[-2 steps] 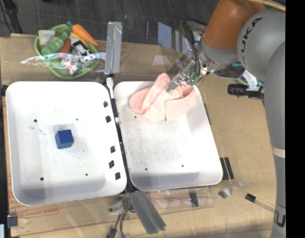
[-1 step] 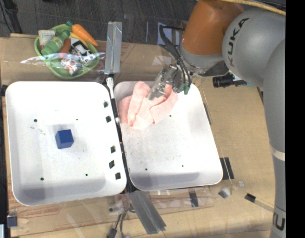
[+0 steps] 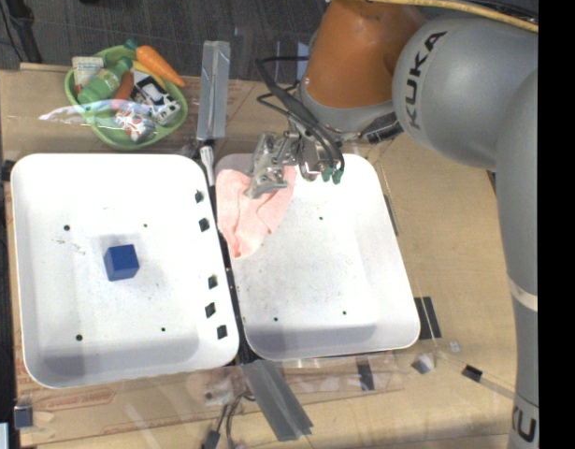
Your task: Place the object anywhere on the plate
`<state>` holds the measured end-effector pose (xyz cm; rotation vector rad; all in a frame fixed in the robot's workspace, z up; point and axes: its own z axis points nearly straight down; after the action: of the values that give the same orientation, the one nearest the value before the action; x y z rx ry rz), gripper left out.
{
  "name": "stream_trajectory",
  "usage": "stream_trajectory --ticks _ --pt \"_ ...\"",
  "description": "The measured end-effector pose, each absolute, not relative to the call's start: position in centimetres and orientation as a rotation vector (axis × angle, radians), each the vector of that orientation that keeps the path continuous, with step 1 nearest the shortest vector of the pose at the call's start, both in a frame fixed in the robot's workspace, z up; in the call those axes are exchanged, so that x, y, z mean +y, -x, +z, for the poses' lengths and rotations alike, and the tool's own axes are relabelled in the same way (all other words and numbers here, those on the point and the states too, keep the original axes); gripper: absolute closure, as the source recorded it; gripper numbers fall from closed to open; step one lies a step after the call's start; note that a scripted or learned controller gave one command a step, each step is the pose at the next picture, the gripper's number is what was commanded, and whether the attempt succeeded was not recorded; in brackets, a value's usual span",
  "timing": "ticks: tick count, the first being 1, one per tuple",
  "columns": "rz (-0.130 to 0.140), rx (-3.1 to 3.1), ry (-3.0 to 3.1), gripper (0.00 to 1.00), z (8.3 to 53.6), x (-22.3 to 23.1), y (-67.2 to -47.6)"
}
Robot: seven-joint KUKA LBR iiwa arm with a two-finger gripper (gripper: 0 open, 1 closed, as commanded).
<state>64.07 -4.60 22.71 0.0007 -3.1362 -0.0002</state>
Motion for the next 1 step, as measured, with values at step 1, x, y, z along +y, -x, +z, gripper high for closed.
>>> stream_trajectory --ticks 1 --pt "0.002 -3.141 -0.009 1.0 23.65 0.83 -64.01"
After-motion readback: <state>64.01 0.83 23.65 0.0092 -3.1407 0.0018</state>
